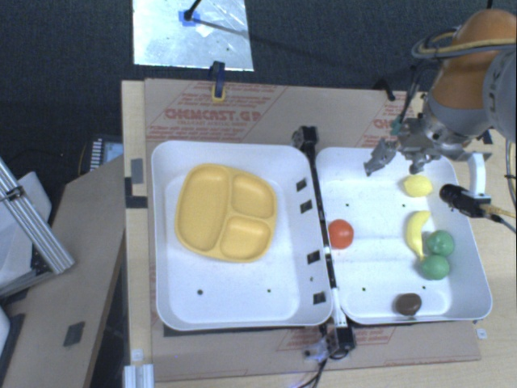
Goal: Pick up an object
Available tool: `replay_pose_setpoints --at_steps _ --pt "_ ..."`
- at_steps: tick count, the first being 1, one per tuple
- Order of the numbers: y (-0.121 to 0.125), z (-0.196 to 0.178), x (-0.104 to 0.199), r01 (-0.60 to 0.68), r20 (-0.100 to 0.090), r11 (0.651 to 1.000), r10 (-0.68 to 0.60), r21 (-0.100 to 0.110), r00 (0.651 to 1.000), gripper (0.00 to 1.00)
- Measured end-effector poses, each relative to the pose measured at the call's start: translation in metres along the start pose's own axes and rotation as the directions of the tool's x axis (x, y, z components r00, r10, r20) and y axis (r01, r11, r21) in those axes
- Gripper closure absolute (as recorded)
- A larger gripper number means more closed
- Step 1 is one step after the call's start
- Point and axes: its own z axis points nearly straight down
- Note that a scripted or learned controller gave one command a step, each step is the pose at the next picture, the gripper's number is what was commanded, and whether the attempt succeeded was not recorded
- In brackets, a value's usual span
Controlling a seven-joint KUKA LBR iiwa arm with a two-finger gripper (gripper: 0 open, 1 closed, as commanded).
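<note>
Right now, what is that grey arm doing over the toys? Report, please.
Two-finger gripper open, holding nothing, above right white bin far edge. Small yellow lemon-shaped toy nearest, untouched. Nothing blocking it.

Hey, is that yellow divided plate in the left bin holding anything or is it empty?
Empty. The yellow divided plate lies flat in the left bin, and all three compartments show bare yellow surface.

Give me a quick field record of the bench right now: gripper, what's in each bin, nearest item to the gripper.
gripper: fingers spread apart, nothing between them, over the back of the right bin
left bin: yellow divided plate
right bin: lemon, banana, two green balls, tomato, brown ball
nearest item: lemon
</note>
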Motion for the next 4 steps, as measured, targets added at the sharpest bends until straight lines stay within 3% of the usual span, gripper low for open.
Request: replay_pose_setpoints --at_steps 1,3,4 --pt "0.003 -0.008 0.000 0.002 0.002 1.000 -0.002 -0.013 1.000 0.00" --pt "0.011 0.116 -0.002 0.000 0.001 1.000 0.000 -0.008 1.000 0.00" --pt "0.011 0.124 -0.002 0.000 0.001 1.000 0.000 -0.012 1.000 0.00"
